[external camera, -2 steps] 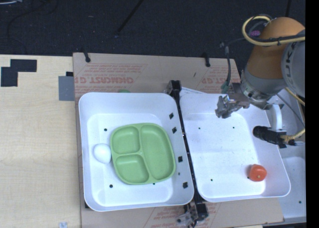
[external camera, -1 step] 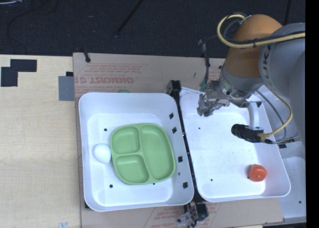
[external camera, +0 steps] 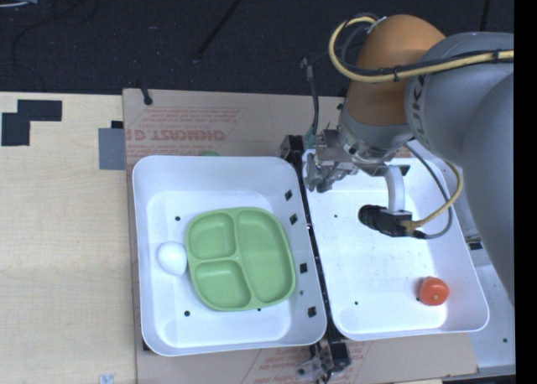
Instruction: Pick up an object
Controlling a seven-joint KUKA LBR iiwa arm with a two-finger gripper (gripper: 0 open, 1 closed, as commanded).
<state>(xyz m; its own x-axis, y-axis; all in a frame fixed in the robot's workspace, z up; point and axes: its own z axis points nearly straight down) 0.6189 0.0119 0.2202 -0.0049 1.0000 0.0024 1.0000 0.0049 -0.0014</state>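
Note:
A small orange-red round object [external camera: 433, 291] lies in the right bin [external camera: 369, 307], near its front right corner. In the left bin [external camera: 159, 189] a green divided plate [external camera: 240, 257] lies flat, and a white egg-shaped object [external camera: 172, 257] rests against the plate's left edge. My gripper [external camera: 321, 171] hangs over the back left corner of the right bin, close to the divider between the bins. It is far from the orange-red object and nothing shows in it. The wrist hides its tip.
The grey arm with its orange band [external camera: 394, 55] covers the back right of the right bin. A black cable plug [external camera: 382, 219] on the arm hangs above the middle of that bin. Black clips [external camera: 304, 269] line the divider between the bins.

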